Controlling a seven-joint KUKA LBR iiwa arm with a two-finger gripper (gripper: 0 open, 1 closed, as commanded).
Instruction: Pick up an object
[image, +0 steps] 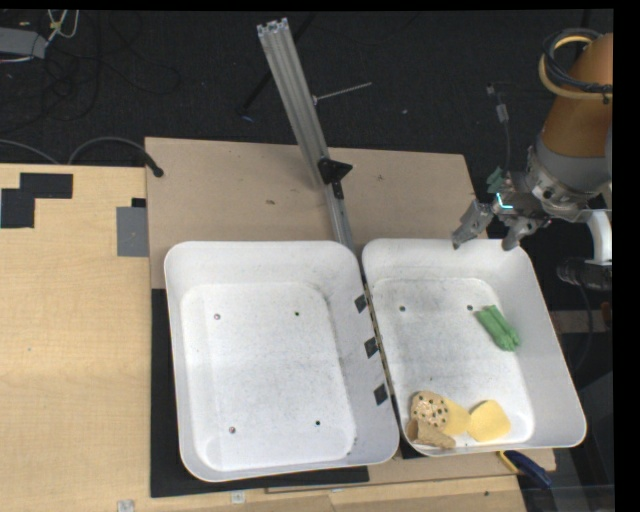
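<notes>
You see the gripper (492, 232) hanging over the far edge of the right bin (455, 262), its 2 fingers (468, 229) spread apart with nothing between them. The arm (575, 110) comes in from the right, orange band up top. In that bin, the green piece (497, 327) lies toward the right side, well apart from the gripper. At the near edge you find the yellow piece (489, 421) just beside the spotted cookie (430, 409), which touches a tan lump (435, 434). The left bin (190, 265) sits beside it, the 2 rims touching.
</notes>
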